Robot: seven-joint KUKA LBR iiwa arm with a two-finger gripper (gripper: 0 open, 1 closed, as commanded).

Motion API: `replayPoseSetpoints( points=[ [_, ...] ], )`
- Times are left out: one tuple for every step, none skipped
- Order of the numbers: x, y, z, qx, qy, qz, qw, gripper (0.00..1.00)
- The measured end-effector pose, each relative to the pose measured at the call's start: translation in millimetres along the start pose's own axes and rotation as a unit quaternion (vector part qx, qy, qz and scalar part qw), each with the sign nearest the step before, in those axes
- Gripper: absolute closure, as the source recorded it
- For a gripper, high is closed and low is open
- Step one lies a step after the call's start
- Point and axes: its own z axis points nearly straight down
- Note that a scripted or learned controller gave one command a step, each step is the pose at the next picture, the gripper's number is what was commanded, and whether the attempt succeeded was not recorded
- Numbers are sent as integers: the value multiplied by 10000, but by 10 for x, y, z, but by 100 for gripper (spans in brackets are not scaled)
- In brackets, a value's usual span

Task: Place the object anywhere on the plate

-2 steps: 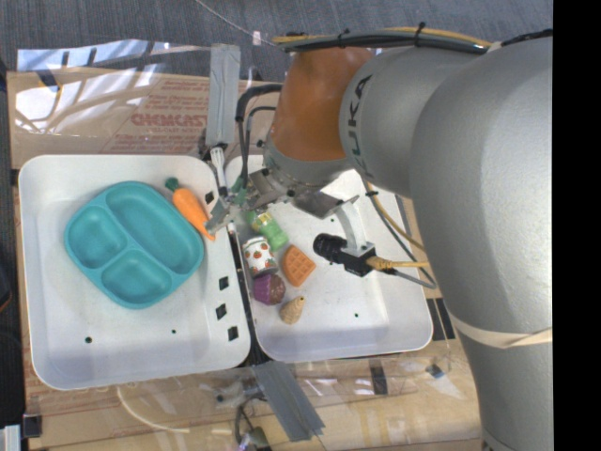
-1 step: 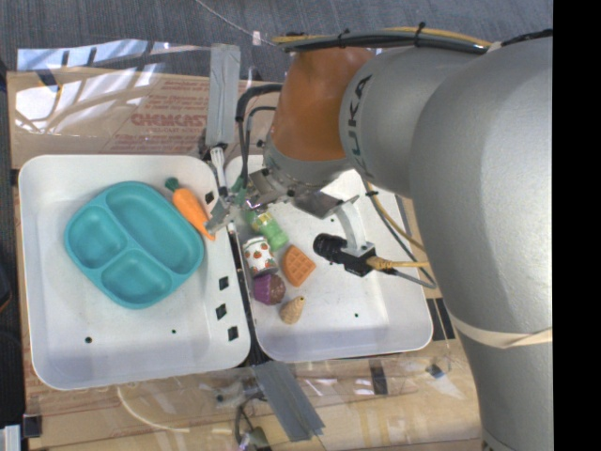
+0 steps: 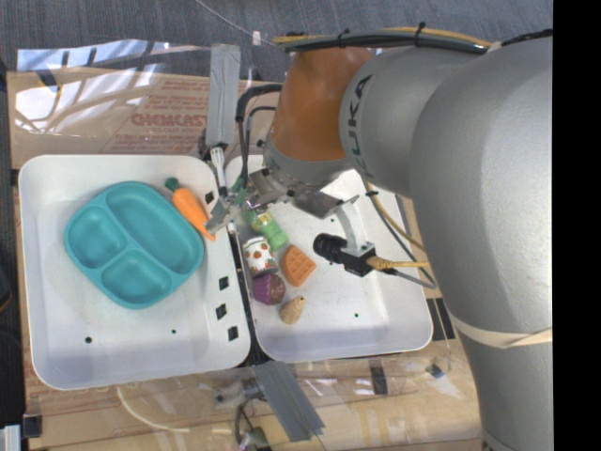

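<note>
Camera view shows the grey arm with its orange band reaching in over the right shallow white bin, its end effector lying near the divide between the two bins. Whether the end effector is open or closed cannot be told, since the wrist body covers most of it. The orange toy carrot with a green top lies in the left shallow white bin, just beside the upper right rim of the teal three-compartment plastic plate and close to the end effector; contact between carrot and plate rim cannot be confirmed. Judged from this layout, the carrot appears to be the object in hand and is not yet on the plate. To complete the step well, carry the carrot leftward over a compartment, lower it clear of the raised rim, then release. Other items rest in the right bin: a green bottle-shaped toy, a small white printed can, an orange waffle-textured piece, a purple rounded toy and a tan rounded piece.
</note>
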Motion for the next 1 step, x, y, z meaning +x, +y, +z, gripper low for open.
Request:
replayPoseSetpoints(
  points=[
    [0,0,0,0,0,0,10000,0]
  ],
)
